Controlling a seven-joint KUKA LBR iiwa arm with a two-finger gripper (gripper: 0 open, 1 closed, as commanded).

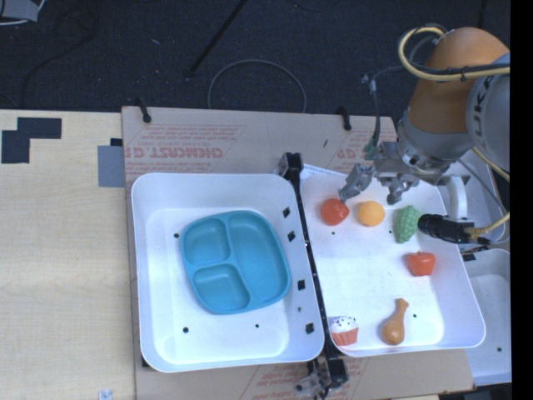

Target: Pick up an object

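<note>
i see the grey two-finger gripper [376,186] spread open with nothing in it, hovering at the right bin's [454,327] far edge, seemingly just above the round orange toy fruit [371,213].

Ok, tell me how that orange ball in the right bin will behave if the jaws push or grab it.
The orange ball looks round and smooth, so it will probably roll if nudged. It sits close beside the red tomato, which may stop it rolling left. Its curved surface could slip out of a pinch that is off centre. It looks like a light toy.
</note>
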